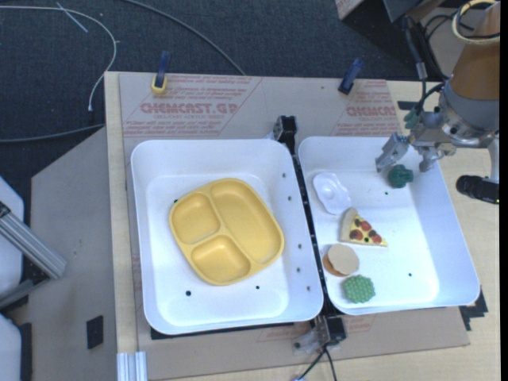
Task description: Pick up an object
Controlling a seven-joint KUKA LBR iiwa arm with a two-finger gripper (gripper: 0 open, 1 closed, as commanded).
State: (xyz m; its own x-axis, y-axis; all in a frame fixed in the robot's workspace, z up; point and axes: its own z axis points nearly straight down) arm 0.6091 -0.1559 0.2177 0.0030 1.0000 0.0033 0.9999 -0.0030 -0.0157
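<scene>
Over the far right corner of the right shallow white bin [444, 236], the grey two-finger gripper [407, 159] hangs spread and empty just above a small dark-green toy piece [399, 176]. Approach seems finished; next it likely must descend and close around that piece.

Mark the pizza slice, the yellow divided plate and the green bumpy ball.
pizza slice [362, 229], camera view, on its topped face
yellow divided plate [226, 230], camera view, on its central ridge
green bumpy ball [359, 289], camera view, on its top
</scene>
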